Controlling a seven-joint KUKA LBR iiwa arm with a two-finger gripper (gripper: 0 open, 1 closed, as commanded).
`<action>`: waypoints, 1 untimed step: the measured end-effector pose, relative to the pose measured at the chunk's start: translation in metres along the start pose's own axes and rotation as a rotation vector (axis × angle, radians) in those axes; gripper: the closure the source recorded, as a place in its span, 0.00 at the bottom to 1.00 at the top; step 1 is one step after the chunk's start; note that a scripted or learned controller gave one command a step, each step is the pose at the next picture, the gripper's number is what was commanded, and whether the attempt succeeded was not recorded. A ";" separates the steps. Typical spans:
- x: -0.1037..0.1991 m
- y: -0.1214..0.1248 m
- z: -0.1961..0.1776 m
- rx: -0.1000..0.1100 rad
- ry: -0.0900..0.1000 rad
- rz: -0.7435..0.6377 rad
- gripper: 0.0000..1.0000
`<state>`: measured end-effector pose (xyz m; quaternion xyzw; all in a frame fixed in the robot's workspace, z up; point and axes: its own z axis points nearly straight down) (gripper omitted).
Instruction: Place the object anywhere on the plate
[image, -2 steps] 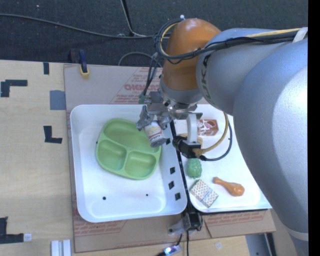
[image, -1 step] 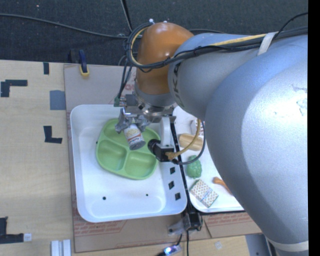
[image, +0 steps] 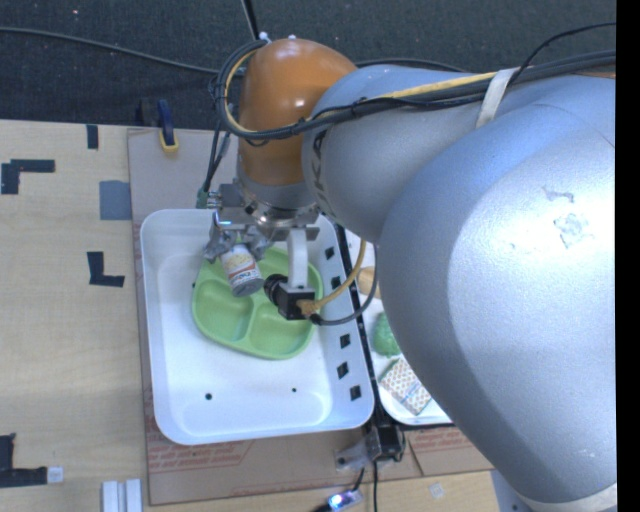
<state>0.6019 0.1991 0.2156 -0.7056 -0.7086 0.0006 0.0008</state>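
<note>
Where tan bench meets dark floor, tool (image: 243, 262) clamps small jar (image: 241, 271) over green plate (image: 255, 320), white bin (image: 200, 400)

Arm over left bin (image: 180, 400), gripper (image: 243, 262) above green plate (image: 250, 325). Small white can (image: 241, 270) with orange label sits tilted between the fingers, over plate's upper-left part. Plate lies in bin's upper half. Right bin (image: 395, 410) mostly hidden by arm; a checkered packet (image: 400, 385) shows there.

Object: small cylindrical container (image: 241, 271), pale label, tilted, over plate's upper-left part; plate (image: 252, 318): light green, divided into compartments, lying flat in left white bin, upper half.
</note>
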 end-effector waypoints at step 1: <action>-0.001 0.000 0.000 0.001 -0.001 0.001 0.00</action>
